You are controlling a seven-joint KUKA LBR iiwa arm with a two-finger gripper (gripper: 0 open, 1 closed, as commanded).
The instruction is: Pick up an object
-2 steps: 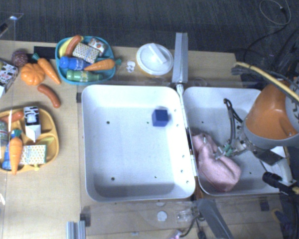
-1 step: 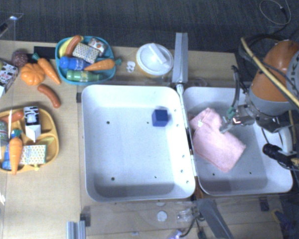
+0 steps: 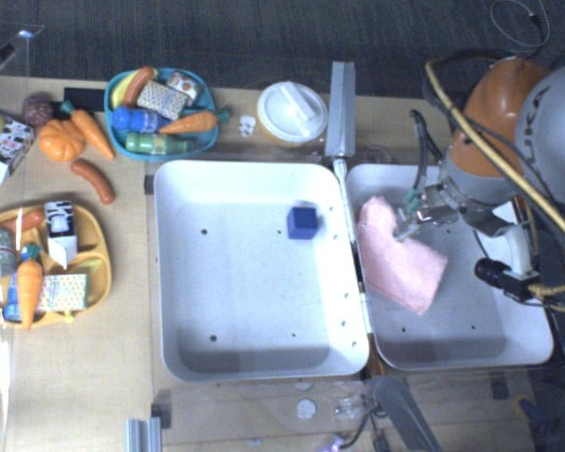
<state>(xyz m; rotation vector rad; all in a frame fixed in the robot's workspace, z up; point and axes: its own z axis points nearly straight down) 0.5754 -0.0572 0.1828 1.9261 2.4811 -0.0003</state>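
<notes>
Pink cloth is found lying crumpled in the right bin, against its left wall. The gripper is positioned over the cloth's upper edge, evidently to take a fold; its opening cannot be told. A blue cube lies apart in the left bin.

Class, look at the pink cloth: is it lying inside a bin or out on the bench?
Inside: the pink cloth lies in the right bin, near its left wall.
</notes>
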